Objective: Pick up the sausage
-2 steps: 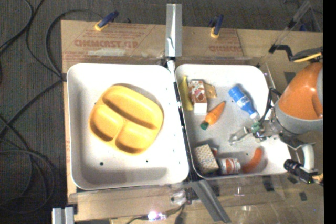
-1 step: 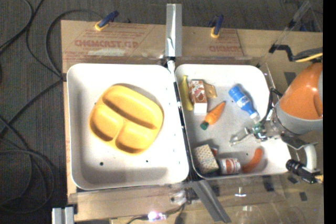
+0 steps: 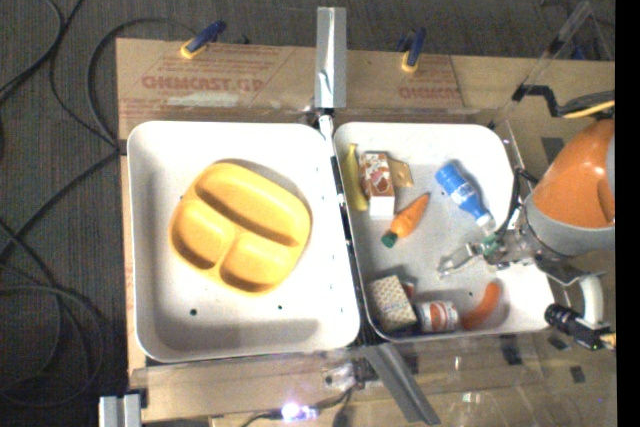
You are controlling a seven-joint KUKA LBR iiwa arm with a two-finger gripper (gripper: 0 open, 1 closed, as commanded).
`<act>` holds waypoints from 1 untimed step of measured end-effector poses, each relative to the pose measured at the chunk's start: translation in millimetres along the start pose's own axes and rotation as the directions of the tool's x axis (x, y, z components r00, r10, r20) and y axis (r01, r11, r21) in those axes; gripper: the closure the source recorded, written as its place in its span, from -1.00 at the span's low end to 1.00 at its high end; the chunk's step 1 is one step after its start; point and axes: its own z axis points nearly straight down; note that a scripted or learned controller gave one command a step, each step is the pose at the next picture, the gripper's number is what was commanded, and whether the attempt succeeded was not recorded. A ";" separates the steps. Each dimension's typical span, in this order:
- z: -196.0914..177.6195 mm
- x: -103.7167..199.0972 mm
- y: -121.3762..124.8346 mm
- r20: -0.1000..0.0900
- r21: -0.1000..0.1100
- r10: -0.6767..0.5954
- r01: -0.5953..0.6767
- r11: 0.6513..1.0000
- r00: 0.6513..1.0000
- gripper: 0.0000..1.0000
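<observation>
The sausage [image 3: 482, 305] lies in the lower right of the right bin [image 3: 430, 131], close to the bin's bottom wall, a short reddish-orange curved piece whose long axis runs on a diagonal from lower left to upper right. Just to its left we see a small can [image 3: 438, 317] lying on its side, near or perhaps touching the sausage's lower end, and further left a tan sponge-like block [image 3: 391, 302]. Above these sit a carrot [image 3: 405, 219], a blue bottle [image 3: 462, 192] and a small box [image 3: 377, 181] near the bin's upper left. The gripper [image 3: 462, 260] hangs just above and slightly left of the sausage in the frame, its pale fingers pointing left from the orange-banded wrist at the right edge; they look parted a little with nothing between them, so we judge it holds nothing. To reach the sausage we judge the gripper must shift toward the bottom of the frame and a touch right, closing across the diagonal while keeping clear of the can. The left bin [image 3: 150, 215] holds a yellow divided tray [image 3: 240, 225], well apart from all this.
</observation>
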 end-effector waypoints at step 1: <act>-36.4 36.1 21.3 0.013 0.010 -0.176 0.176 0.984 0.984 -1.00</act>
